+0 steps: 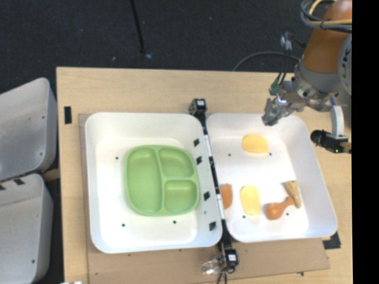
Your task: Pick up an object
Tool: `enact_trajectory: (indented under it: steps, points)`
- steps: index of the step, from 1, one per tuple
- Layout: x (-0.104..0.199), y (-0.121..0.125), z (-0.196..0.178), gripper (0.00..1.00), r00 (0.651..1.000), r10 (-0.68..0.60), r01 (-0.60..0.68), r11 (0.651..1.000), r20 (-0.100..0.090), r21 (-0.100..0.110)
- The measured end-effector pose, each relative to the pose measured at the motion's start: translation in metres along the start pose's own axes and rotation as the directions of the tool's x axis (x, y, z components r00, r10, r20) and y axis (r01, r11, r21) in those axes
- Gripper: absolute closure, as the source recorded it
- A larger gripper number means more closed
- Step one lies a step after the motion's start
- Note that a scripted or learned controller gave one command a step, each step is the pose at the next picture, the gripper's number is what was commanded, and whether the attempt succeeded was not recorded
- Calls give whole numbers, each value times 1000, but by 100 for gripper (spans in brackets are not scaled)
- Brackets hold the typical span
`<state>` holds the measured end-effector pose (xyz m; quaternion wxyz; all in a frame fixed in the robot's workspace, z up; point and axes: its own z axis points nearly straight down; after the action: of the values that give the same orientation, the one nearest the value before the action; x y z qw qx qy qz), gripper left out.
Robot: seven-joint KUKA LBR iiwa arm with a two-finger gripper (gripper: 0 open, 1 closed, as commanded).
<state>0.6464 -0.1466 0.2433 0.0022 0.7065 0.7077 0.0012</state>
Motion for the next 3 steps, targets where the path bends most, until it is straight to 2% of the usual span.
enact_trajectory:
  steps: [1,2,3]
  points:
    - [34,-25,2,100,1000,-2,2,1000,-1,5]
    - [85,-45,-7,100,1000,-5,5,1000,-3,4]
    - [120,-68,-4,100,1000,-3,3,1000,-2,6]
